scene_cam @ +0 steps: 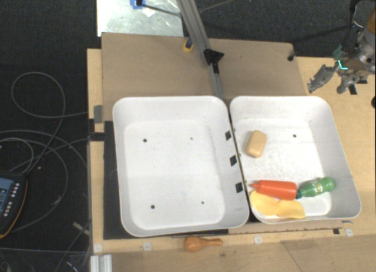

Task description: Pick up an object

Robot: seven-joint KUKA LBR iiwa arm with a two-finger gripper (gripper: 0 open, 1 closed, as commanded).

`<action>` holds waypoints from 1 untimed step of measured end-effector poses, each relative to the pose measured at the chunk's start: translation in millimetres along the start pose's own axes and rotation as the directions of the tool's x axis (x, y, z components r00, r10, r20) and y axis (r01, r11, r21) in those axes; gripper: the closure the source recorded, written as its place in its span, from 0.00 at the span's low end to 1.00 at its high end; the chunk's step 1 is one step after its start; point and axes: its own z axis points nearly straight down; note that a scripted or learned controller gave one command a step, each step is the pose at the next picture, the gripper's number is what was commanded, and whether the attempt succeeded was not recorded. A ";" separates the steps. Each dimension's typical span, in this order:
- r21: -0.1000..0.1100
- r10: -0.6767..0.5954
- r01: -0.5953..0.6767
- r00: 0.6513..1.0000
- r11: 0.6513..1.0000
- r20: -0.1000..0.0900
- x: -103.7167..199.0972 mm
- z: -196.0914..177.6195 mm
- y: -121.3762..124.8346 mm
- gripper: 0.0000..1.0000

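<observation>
The right bin (294,159) holds a tan rounded block (256,144) near its left wall. Along its front lie an orange-red carrot-shaped piece (275,189), a green bottle (316,187) touching its right end, and a yellow piece (277,208) just in front of them. My gripper (333,81) hangs beyond the bin's far right corner, above the bench and well away from all the objects. It is open, with nothing between its fingers.
The left bin (170,165) sits against the right one, joined by black clips (232,160). A small orange object (202,242) lies on the bench in front of the bins. A grey pole (197,24) slants in from the back.
</observation>
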 end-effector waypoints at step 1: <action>-0.004 -0.003 0.003 1.000 1.000 0.002 0.3 -3.0 0.7 0.00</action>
